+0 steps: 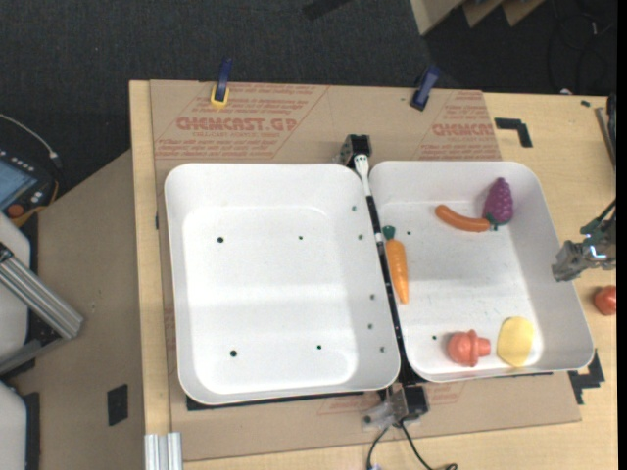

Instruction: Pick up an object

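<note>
A: Seen from above, a bench (147, 262) covered with brown cardboard sheeting (294, 116) carries two shallow white bins side by side. What sits at far left?

B: The left bin (196, 204), its white floor marked with a few small dark dots. Two blue clamps (223, 74) pin the sheeting along the far edge.

A: And moving right?

B: A toy carrot (397, 270) lies on the right bin's left edge, just beside the seam between the bins, green top toward the far side. The right bin (549, 292) holds the rest of the toys.

A: Which are?

B: At the near side, a red toy (467, 347) sits just beside a yellow lemon-shaped toy (516, 341). Toward the far side, an orange, sausage-like curved piece (462, 219) lies touching a purple bunch of grapes (499, 200).

A: Where is the tool?

B: The gripper (578, 255) sits at the right bin's right rim, well apart from every toy in the bin. Nothing is visible between its fingers; how far they are spread cannot be judged from this angle. A small red object (605, 301) rests on the bench outside the bin, near the gripper.
</note>
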Motion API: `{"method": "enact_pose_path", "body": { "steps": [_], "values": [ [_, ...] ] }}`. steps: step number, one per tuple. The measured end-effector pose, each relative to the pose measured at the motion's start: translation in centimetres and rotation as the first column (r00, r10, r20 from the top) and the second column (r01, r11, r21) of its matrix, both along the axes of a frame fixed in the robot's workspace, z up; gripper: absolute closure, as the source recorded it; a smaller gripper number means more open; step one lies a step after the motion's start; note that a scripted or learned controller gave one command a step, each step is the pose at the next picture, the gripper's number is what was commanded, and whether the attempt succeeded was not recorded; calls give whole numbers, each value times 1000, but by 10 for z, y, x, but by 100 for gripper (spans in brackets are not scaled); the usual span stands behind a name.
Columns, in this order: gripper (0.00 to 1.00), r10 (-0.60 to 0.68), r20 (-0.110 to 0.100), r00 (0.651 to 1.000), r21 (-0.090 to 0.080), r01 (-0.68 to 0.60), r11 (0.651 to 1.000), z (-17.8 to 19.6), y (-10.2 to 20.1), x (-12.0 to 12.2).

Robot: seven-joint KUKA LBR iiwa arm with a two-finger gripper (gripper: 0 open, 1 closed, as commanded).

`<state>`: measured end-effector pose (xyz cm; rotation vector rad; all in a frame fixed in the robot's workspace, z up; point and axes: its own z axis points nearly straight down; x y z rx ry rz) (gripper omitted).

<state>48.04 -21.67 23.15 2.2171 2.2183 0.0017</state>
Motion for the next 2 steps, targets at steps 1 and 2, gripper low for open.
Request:
{"method": "enact_pose_path", "body": {
  "steps": [1, 2],
  "values": [
    [100, 0, 3, 1000, -2, 0, 1000, 10, 0, 1],
    [100, 0, 6, 1000, -4, 0, 1000, 20, -1, 1]
  ]
}}
